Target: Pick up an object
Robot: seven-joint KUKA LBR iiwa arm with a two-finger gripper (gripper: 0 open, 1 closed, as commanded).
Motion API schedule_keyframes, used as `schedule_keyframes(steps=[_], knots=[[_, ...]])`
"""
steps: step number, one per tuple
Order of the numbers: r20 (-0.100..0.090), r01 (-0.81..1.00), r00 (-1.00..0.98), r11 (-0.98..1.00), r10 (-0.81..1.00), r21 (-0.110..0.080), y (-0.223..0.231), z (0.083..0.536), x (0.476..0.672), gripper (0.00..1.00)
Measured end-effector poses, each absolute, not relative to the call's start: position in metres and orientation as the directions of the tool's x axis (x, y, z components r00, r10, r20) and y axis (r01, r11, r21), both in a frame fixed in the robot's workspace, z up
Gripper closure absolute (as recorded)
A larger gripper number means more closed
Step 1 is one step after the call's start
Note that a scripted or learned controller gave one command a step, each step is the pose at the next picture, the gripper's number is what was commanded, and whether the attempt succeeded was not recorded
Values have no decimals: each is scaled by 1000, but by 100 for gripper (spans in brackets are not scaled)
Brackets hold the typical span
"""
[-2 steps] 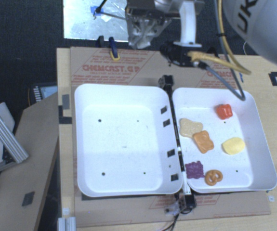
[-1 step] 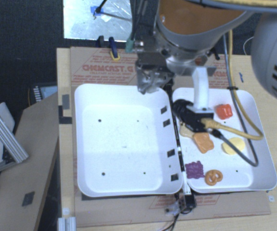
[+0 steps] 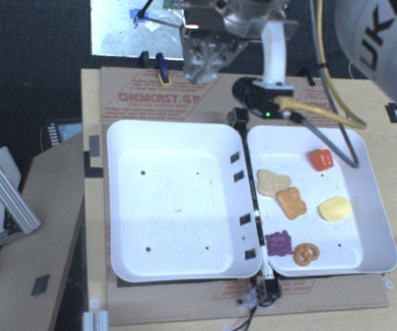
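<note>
Item 1: left shallow white plastic bin [image 3: 126, 205], its floor bare apart from a few dark dots, standing on the tan wooden table [image 3: 60, 205].

Item 2: right shallow white plastic bin [image 3: 374, 219], joined to the left one along a central seam with black clips [image 3: 243, 178]. Contents:
- red rounded piece [image 3: 321, 159], near the far wall, well apart from the rest;
- beige flat piece [image 3: 273, 183], close to the seam;
- orange flat piece [image 3: 291, 203], touching the beige one at its near corner;
- yellow rounded piece [image 3: 335, 209], with open floor on all sides;
- purple knobbly piece [image 3: 278, 243], tight against the seam edge;
- brown pretzel-shaped piece [image 3: 306, 254], just beside the purple one, near the front wall.

Item 3: metallic hand [image 3: 199, 67], beyond the far rim of the bins, over the printed brown cardboard sheet [image 3: 158, 96]. Whether its fingers are apart or together cannot be told; nothing is visible in it.
</note>
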State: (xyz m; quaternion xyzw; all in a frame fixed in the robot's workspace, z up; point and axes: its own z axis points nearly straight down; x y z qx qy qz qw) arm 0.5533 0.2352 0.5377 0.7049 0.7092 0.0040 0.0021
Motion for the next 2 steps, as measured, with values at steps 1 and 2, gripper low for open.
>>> schedule_keyframes(steps=[1,2], knots=[[0,1000,1,-1,1000,3,233,534,610,100],[0,1000,1,-1,1000,3,233,534,670,100]])
